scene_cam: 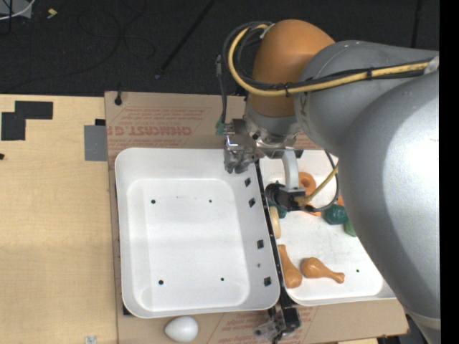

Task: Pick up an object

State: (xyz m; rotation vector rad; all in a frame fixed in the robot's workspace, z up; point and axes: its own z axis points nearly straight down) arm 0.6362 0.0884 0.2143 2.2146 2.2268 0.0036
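Note:
My gripper [236,159] hangs over the far end of the ridge where the two white bins meet, under the orange band of the arm. I see nothing in it. In the right bin [362,287] lie a tan drumstick-shaped toy [322,269], a second tan piece [290,265] along the left wall, a small cream piece [275,225], an orange ring-like piece [308,183] and a teal-green piece [336,214]. The arm hides the bin's right and far parts.
The left bin [126,228] sits beside the right one on a cardboard sheet [165,120]. A white egg-shaped object [181,328] lies outside the bins at the front edge. Bare wooden bench [50,228] extends to the left.

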